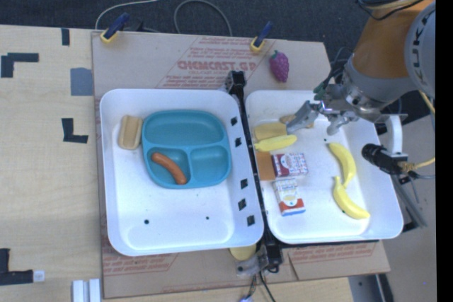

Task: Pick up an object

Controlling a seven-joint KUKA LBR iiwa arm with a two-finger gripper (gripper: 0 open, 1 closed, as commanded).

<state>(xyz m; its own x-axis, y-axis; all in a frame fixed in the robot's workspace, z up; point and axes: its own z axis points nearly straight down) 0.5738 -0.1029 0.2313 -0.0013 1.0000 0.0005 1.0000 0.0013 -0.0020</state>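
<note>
Here the grey arm with its orange band reaches in over the far right corner of the surface, and its hand hangs above the far part of the right shallow white bin. The two fingers are spread apart, one pointing toward the bin's middle divider, the other nearer the arm, and nothing lies between them, so the hand is released and holds no object.

Just below the spread fingers, near the far left corner of the right bin, a pale yellow rounded piece lies touching a yellow banana-like piece. Beside these, against the bin's left wall, sits a flat orange-brown square, and touching it is a small red and white carton. A second small white carton with a red end lies nearer the front edge. Toward the right wall two yellow plastic bananas lie end to end: one curved along the wall, the other nearer the front right corner.

In the left shallow white bin a teal plastic divided tray sits toward the far side, with an orange-red toy sausage in its front left compartment. A tan slice of toy bread stands just beside the tray's left rim.

Beyond the bins, on the brown cardboard sheet, a purple bunch of toy grapes lies near the far edge.
</note>
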